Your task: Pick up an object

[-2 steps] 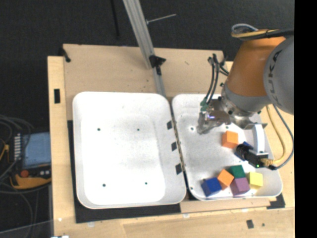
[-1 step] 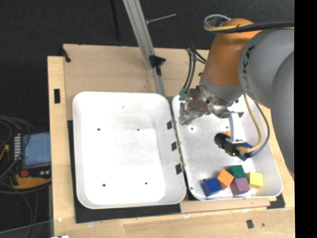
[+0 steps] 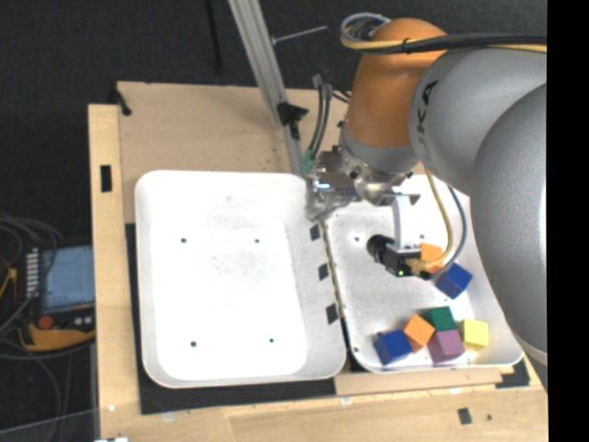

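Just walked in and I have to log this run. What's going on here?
The arm reaches over the right bin, with its end effector above that bin's far left corner. No block is visibly held. Five blocks sit clustered at the bin's near edge, and a blue block lies apart from them, further up. None looks picked up yet.

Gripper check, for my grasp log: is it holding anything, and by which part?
It cannot be told. The gripper hangs over the right bin, and the arm covers its grasp. The blue block lies loose nearby.
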Robot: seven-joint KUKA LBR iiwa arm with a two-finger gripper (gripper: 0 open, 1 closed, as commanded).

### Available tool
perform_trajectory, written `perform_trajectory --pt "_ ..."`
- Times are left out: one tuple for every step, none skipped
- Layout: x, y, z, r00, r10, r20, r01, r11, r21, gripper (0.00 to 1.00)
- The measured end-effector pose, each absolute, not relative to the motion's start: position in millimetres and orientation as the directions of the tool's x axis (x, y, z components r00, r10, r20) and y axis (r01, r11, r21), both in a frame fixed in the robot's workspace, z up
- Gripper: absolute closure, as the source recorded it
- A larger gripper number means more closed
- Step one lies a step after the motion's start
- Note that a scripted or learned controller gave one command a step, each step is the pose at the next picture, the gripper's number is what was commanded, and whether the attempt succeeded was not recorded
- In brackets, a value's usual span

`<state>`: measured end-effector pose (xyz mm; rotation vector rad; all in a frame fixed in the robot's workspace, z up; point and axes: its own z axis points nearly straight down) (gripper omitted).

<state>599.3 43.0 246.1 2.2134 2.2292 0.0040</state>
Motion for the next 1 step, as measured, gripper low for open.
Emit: perform_trajectory --pt "613.3 85.0 234.7 -0.005 1.000 -0.001 1.000 0.005 0.002 1.00"
